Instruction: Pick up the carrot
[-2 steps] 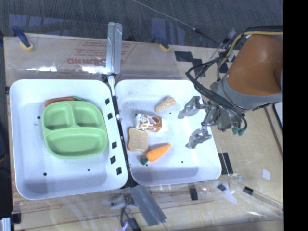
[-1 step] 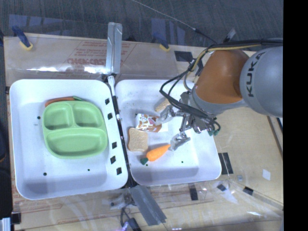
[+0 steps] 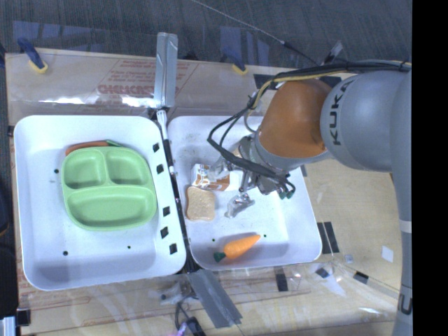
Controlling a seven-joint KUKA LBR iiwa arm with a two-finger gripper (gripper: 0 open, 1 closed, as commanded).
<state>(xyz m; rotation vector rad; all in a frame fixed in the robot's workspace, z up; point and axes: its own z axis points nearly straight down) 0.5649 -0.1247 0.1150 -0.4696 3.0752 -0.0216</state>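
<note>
The carrot (image 3: 239, 246) is orange with a green stem end. It lies flat near the front wall of the right bin (image 3: 302, 219), its tip pointing right. My gripper (image 3: 239, 203) hangs over the middle of that bin, behind the carrot and apart from it, just right of a bread slice (image 3: 201, 204). The grey arm with its orange band (image 3: 297, 121) reaches in from the right and hides the bin's back right part.
A small brown and white packet (image 3: 210, 177) lies behind the bread. The left bin (image 3: 35, 187) holds a green divided plate (image 3: 108, 187) with a red-orange item (image 3: 87, 146) partly under its far rim. A divider with black clips (image 3: 168, 187) separates the bins.
</note>
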